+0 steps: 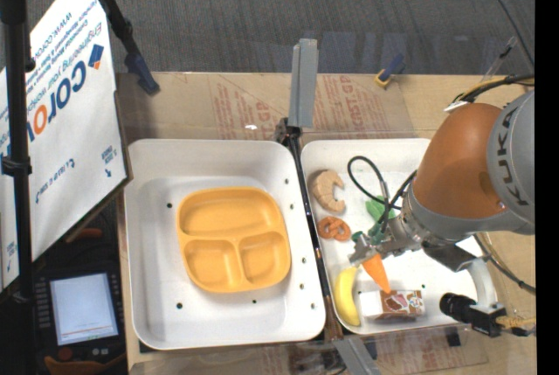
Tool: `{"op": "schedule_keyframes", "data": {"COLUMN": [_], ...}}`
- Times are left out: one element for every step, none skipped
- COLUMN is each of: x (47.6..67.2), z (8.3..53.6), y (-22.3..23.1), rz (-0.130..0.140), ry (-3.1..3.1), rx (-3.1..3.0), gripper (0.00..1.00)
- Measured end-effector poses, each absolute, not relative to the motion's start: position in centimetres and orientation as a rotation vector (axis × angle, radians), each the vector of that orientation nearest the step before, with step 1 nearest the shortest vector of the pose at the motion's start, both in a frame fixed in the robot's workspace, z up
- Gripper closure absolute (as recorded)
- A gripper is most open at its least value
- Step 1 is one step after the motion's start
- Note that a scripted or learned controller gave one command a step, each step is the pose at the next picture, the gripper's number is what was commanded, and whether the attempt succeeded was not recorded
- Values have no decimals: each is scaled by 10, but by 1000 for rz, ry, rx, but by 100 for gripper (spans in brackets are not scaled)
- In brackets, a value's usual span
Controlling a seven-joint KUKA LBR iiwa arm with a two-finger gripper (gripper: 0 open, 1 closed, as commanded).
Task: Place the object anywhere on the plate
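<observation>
At 9 o'clock on the worktop (262,107) sits the left bin (148,277), and in its middle lies the plate (234,238), an orange-yellow tray with three compartments, one long one toward 12 o'clock and two smaller ones toward 6 o'clock. Nothing rests on it.

A grey divider post (303,85) rises between the two bins at about 12 o'clock.

The right bin (402,146) sits at 3 o'clock and holds the toy food. A croissant (329,189) lies near its 10 o'clock corner, with a pretzel (334,229) just beside it toward 6 o'clock. A banana (347,295) lies along the bin's edge at 7 o'clock. A green piece (376,209) shows near the middle, partly hidden by the arm. A small box with a brown picture (397,303) lies at the bin's 6 o'clock side.

The carrot (376,271) is in the right bin, tilted with its tip toward 5 o'clock, just above the box. The pincer (371,246) meets the carrot's thick top end; whether its fingers are spread or pinching the carrot cannot be told, since the wrist covers them.

The arm (463,177) fills the bin's 3 o'clock side.
</observation>
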State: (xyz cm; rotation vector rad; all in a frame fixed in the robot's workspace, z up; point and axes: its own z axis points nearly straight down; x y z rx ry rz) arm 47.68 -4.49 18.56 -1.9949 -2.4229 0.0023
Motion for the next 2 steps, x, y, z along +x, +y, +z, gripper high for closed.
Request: {"op": "schedule_keyframes", "data": {"x": [482,538], "z": [194,181], "y": [50,116], "rz": [6,7], "ry": [-2488,-2655], "rx": [-1911,-1672], "gripper": [100,100]}}
